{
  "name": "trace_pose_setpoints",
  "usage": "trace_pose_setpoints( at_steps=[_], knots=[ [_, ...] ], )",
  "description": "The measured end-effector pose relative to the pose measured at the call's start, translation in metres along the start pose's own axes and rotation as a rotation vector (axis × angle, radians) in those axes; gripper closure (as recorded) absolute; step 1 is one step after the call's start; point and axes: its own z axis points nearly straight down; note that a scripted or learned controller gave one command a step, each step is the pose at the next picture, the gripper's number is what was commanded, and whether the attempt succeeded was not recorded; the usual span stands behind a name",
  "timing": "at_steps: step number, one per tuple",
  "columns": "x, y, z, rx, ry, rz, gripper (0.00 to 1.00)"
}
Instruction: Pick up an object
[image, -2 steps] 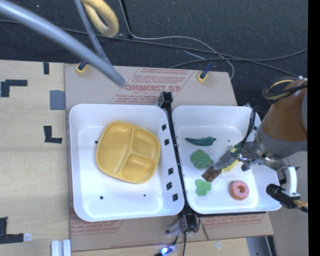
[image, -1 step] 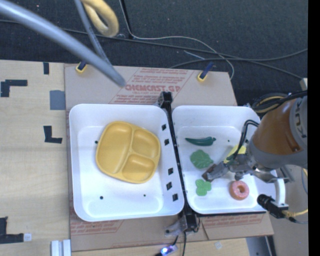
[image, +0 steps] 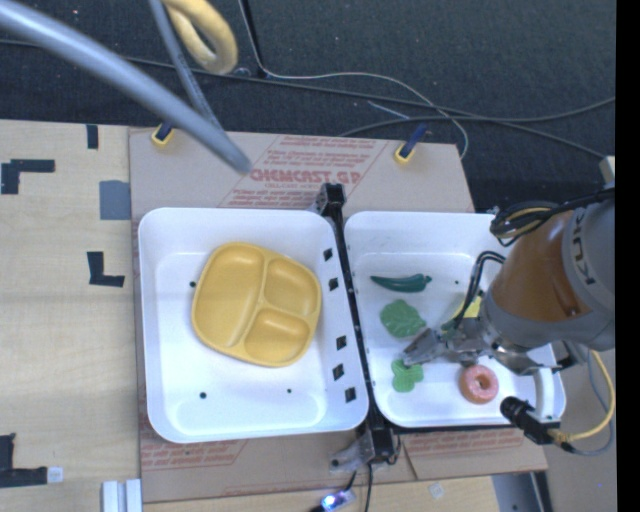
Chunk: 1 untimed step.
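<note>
The gripper (image: 418, 350) hangs low in the right bin (image: 452, 228), its fingers spread apart with nothing between them. Its tips sit between a green leafy toy (image: 401, 318) and a smaller green piece (image: 405, 376) near the bin's front edge. A pink donut (image: 480, 384) lies by the front right corner, a green pepper (image: 402, 283) toward the back. The left bin (image: 160, 300) holds a yellow divided plate (image: 257, 303).

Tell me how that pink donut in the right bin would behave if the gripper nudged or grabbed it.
The pink donut lies flat on its ring face, so it probably slides rather than rolls when nudged. It looks like a small toy, likely light. The smooth white bin floor may let it skid toward the wall. Its rounded rim could slip from the gripper.
</note>
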Motion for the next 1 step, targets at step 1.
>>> trace_pose_setpoints(
  at_steps=[1],
  knots=[
    [0.0008,0.0015,-0.0125,-0.004,0.001,-0.002,1.00]
  ],
)
